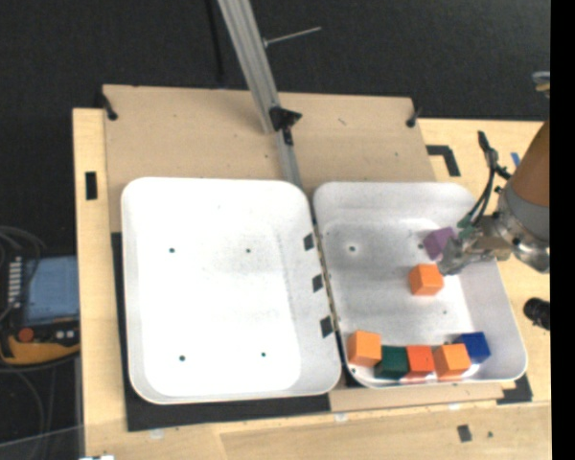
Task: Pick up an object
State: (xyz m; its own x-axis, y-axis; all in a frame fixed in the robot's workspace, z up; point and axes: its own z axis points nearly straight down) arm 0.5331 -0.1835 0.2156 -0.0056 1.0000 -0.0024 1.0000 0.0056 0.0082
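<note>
The gripper [457, 253] hovers in the right bin [383, 209], fingers too blurred to judge. An orange cube [425, 280] sits just at its seven o'clock, a purple block [438, 241] touching at ten. Bare floor stretches toward nine.

A light wooden bench [220, 137] is carrying two shallow white bins side by side: the left bin [220, 290] and the right bin [383, 218], their inner edges touching near the bench's middle.
</note>
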